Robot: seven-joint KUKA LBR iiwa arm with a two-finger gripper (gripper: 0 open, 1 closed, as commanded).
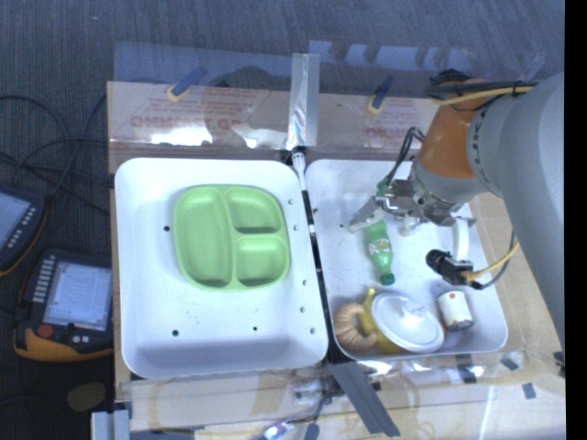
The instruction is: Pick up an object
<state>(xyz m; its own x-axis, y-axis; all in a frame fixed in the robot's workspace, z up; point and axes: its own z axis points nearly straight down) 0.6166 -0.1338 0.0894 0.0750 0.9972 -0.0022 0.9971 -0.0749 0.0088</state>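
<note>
My gripper [382, 218] hangs low in the right bin [335, 200], at its upper middle. Its fingers are spread open, one to each side of the upper end of a green bottle [378, 248]. The bottle lies flat on the bin floor, its cap toward the front. Nothing is lifted between the fingers. The grey arm with its orange band [449, 145] comes in from the right and hides the bin's far right corner.
At the right bin's front lie a tan ring-shaped thing [351, 328], a white round lidded dish [406, 324] and a small white can [456, 309]. A white curved piece [461, 242] lies near the right wall. The left bin [147, 328] holds a green divided plate [232, 236].
</note>
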